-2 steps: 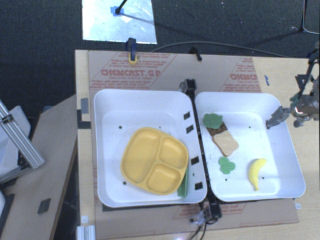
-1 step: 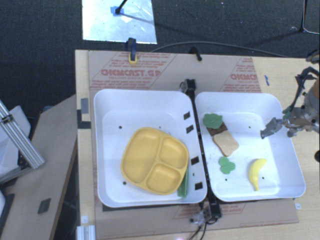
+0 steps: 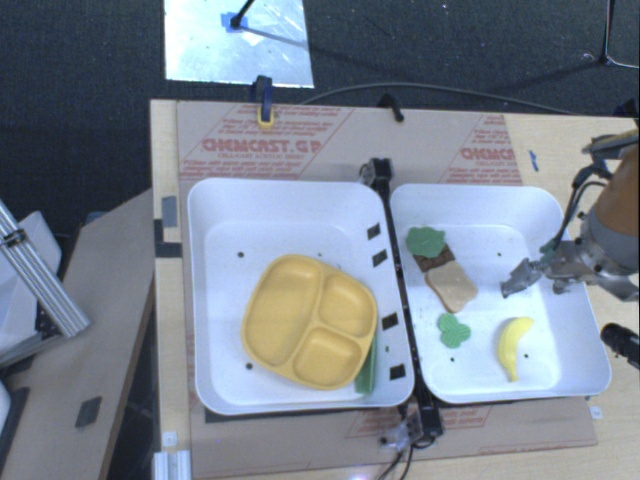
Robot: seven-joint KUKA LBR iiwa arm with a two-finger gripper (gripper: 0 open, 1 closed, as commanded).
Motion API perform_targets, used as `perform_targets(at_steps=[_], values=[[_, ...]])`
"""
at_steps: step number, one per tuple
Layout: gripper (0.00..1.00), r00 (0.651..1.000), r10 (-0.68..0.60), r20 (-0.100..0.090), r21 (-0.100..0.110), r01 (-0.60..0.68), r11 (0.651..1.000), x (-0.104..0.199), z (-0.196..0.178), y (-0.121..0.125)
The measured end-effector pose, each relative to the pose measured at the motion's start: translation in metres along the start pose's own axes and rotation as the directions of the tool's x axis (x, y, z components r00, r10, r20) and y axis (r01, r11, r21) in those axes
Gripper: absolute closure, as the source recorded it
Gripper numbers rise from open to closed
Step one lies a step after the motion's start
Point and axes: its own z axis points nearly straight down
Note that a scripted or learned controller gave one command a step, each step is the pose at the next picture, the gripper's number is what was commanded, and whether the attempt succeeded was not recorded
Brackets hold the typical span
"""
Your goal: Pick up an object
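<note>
Grey arm (image 3: 610, 230) with orange band, dark cable along it, grey metal pincer (image 3: 516, 282)

Arm (image 3: 615, 213) came in from the right edge, orange band showing above the wrist; gripper (image 3: 530, 276) hung over the right bin's (image 3: 480, 200) right side, grey fingers pointing left, w/ nothing seen btw them

I'm looking down on a robotics lab bench: two white bins (image 3: 300, 203) clamped on a protective "CHEMCAST" sheet (image 3: 330, 133), dark carpet beyond, aluminium framing (image 3: 40, 278) at left, toy food and a yellow tray (image 3: 310, 320) as props.
</note>
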Motion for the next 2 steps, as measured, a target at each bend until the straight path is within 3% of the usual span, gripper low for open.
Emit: perform_targets(at_steps=[1,2], values=[[0.0,1.0,0.0,0.001,-0.001,0.0,1.0,0.0,0.043,-0.005],[1.0,1.0,-0.001,0.003,-0.006,0.001,1.0,0.0,0.03,-0.003]])
